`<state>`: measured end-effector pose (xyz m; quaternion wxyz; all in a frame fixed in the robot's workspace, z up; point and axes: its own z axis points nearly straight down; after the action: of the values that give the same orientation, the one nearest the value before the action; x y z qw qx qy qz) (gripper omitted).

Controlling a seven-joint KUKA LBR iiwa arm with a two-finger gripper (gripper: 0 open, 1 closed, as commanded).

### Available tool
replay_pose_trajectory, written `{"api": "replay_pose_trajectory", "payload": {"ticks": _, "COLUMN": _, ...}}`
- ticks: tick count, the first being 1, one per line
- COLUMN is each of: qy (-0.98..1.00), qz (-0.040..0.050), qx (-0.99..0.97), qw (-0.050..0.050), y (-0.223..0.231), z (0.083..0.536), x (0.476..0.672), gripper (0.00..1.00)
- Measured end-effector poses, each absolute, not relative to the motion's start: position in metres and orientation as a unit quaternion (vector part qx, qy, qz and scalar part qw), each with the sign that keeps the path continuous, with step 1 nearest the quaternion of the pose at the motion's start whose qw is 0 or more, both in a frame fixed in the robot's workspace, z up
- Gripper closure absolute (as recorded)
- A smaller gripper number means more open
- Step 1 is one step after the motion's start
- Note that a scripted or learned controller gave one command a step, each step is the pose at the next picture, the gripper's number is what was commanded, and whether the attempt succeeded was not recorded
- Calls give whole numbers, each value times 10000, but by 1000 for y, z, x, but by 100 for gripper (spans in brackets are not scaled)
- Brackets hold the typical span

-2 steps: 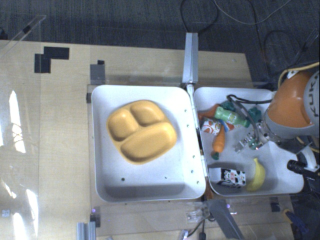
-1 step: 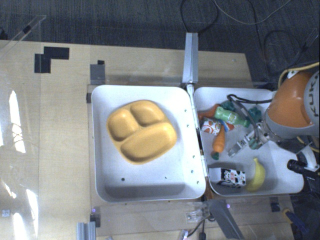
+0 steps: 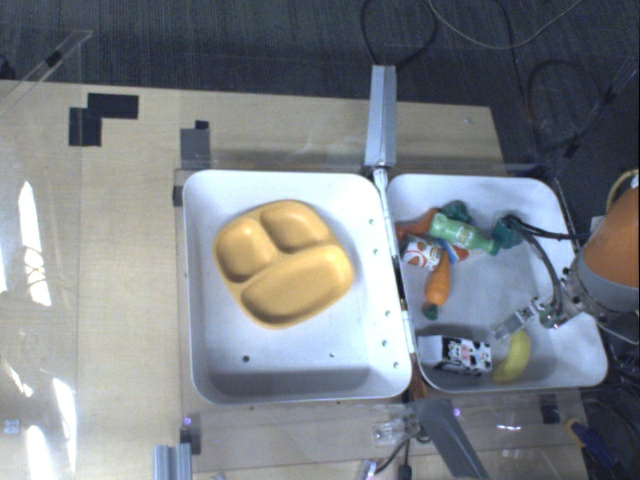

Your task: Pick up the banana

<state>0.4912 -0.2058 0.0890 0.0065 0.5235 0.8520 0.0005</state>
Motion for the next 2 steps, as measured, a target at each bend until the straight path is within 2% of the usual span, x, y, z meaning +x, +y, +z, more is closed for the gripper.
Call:
{"api": "replay_pose_trajectory", "payload": {"ticks": 1, "qy": 8532, "qz": 30, "qx": 5215, "qw": 81, "y": -203, "z": 100, "x": 494, "gripper": 100}}
{"api": "replay_pose_trajectory", "payload": {"ticks": 2, "qy": 8543, "qz": 39, "qx": 5196, "qw": 113, "y": -203, "z": 112, "x": 497, "gripper": 100}}
